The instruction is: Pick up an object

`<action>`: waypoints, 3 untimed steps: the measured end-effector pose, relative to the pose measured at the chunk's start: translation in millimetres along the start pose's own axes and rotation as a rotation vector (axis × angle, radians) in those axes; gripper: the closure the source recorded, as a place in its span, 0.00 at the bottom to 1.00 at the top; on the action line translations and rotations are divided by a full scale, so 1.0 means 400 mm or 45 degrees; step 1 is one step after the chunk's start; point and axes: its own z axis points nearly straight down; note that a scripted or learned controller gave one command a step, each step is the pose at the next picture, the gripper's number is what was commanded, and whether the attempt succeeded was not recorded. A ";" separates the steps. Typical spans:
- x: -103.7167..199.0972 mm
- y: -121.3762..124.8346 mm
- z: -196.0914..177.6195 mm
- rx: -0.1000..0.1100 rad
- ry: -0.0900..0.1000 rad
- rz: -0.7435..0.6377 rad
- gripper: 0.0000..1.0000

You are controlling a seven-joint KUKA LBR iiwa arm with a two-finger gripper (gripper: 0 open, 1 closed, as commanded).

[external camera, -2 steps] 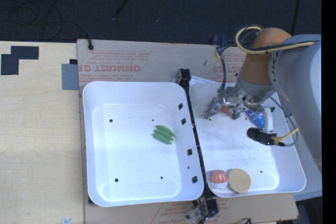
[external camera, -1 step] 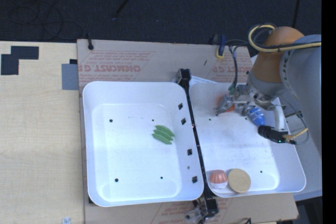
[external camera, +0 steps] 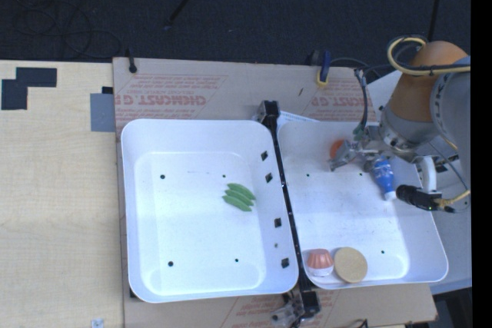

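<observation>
White bins (external camera: 201, 136), two: one green pod (external camera: 239, 197), one blue tube (external camera: 383, 179); jaws' (external camera: 347, 156) state unclear.

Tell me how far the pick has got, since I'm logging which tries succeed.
Done: the gripper has reached into the right bin, beside the orange object. In hand: nothing visibly gripped. Left: grasping and lifting. The blue tube, the tan disc and the green pods in the left bin lie untouched.

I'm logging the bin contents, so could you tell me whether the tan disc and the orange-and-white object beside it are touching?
Cannot tell. In the camera view the tan disc sits right against the orange-and-white object, with no plain gap or contact.
</observation>
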 end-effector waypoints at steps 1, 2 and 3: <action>0.035 0.013 0.003 -0.001 -0.016 0.001 0.00; 0.031 0.006 -0.020 0.017 -0.014 0.002 1.00; 0.032 0.009 -0.020 0.009 -0.015 0.002 0.00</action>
